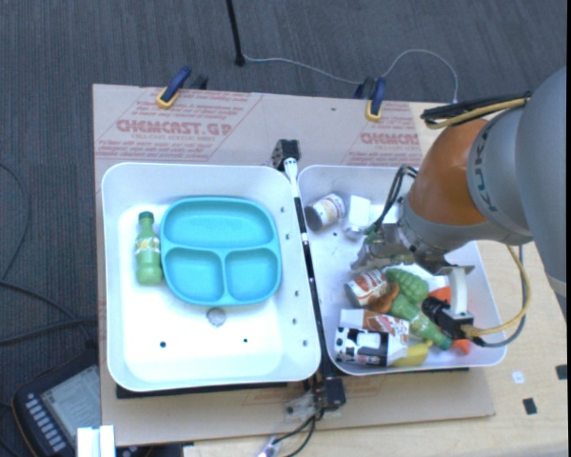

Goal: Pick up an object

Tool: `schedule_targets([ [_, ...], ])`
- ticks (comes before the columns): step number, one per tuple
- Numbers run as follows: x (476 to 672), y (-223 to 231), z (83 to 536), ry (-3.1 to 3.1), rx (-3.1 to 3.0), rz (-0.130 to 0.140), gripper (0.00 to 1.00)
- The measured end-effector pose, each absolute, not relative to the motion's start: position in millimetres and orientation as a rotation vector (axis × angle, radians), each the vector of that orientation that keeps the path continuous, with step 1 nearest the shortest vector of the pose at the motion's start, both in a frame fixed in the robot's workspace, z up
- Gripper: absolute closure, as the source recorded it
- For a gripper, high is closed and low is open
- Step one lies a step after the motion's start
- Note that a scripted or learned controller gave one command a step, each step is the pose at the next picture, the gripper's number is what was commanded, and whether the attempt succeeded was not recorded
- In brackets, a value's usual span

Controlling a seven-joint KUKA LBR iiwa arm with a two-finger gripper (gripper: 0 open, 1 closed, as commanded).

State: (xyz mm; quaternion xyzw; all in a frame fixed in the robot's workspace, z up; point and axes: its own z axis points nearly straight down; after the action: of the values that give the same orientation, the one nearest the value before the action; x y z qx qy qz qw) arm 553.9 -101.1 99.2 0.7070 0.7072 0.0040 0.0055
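White plastic makes up both bins, which sit side by side on a cardboard sheet (266, 127) clamped to the bench at the top of the frame. The left bin (124, 341) takes up the left-centre of the picture. In it lies a blue tray (219, 250) with three compartments, and just beside the tray's left edge a small green bottle (148, 248) lies lengthwise, yellow label in its middle. A small grey disc (215, 316) rests on the bin floor just below the tray.

The right bin (490, 293) holds a heap of small things. A tipped jar (325, 209) lies near its upper left corner, with a white scrap (362, 209) beside it. Lower down, a red-and-white packet (366, 286) sits next to a green toy (411, 291); a black-and-white carton (362, 344) lies at the bin's lower left corner, a yellow piece (414, 354) touching its right end, and orange bits (443, 298) lie toward the right.

The arm (476, 179) enters from the right of the frame, its orange band above the wrist, and bends down over the right bin. The gripper (385, 250) is low over the heap, right at the upper edge of the packet and green toy. Whether it is open, closed or gripping anything I cannot tell, as the wrist covers it.
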Motion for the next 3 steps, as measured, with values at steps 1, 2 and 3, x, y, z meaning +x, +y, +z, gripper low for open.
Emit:
schedule_targets([
  [1,553.8,-101.0,99.0,2.215,2.213,0.012,0.0],
  [2,553.8,-100.7,108.4,2.216,2.213,0.012,1.0],
  [3,553.7,-100.6,108.3,2.216,2.214,0.012,0.0],
])
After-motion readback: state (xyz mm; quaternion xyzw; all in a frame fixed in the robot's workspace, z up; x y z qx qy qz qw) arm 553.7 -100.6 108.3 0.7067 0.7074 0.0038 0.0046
